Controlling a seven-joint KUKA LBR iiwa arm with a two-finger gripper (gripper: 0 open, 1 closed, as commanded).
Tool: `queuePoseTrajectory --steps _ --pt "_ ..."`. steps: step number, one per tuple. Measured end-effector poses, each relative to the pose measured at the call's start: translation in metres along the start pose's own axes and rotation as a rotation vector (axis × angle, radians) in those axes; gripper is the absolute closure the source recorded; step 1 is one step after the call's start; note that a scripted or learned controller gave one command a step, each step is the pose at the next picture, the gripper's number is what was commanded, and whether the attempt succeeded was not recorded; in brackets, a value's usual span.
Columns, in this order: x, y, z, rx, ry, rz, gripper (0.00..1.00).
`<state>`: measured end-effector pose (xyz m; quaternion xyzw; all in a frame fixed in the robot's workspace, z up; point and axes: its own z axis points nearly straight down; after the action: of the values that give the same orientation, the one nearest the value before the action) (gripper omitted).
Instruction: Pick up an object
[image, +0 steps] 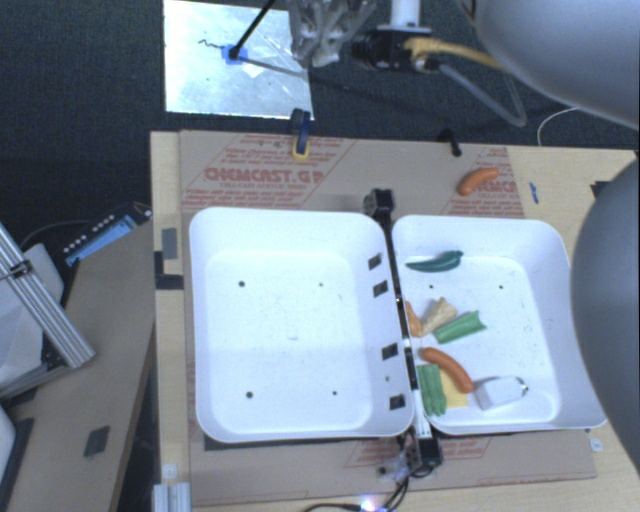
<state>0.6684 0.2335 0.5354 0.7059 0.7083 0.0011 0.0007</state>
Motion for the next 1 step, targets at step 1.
queuePoseTrajectory --steps 1 --pt "0.0017 -0.0647 0.027 0.005 0.001 -0.004 1.0"
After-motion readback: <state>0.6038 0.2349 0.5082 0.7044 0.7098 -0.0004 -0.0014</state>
